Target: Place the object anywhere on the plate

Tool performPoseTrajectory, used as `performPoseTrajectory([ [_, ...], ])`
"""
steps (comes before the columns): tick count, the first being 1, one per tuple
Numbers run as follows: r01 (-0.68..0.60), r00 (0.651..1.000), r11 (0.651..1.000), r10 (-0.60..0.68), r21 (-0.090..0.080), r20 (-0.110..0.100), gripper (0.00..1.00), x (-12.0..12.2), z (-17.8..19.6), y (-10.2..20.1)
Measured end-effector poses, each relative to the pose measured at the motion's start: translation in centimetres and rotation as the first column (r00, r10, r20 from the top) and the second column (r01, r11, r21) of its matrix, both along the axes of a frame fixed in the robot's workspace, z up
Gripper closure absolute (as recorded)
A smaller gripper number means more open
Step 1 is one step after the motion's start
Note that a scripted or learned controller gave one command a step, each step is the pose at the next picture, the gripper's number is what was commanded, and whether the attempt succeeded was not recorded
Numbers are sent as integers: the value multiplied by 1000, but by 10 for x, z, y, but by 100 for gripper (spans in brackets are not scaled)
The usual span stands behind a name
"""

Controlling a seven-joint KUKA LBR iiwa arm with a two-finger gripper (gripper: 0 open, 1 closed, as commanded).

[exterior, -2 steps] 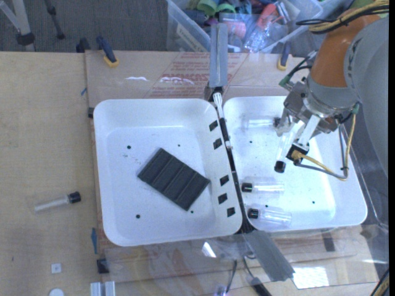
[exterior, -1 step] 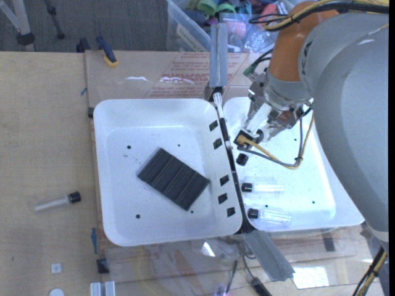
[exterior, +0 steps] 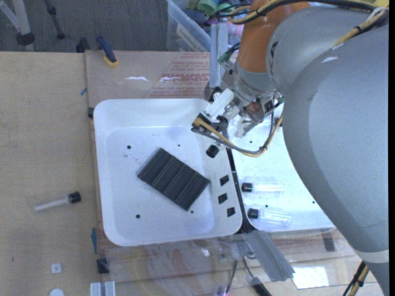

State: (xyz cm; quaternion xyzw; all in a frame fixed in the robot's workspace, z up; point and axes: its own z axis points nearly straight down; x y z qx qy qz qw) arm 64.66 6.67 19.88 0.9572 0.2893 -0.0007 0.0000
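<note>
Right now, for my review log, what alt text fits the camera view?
The arm's gripper hangs above the divide between two white bins. The left bin holds a dark ribbed plate lying flat; the right bin holds two clear, black-capped tubes, a far tube and a near tube.

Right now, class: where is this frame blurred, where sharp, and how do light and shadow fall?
Camera view: the grey arm, close to the lens, is blurred; the dark ribbed slab in the left bin is sharp, casting barely any shadow; the bin's white floor is bright, nearly washed out.
</note>
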Motion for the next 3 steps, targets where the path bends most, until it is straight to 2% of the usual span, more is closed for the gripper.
performPoseTrajectory([
  [1,185,983,983,-185,1,2,100,-18,43,56],
  [2,93,996,996,-93,2,3,100,9,37,107],
  [3,131,991,991,-131,2,4,100,12,129,157],
])
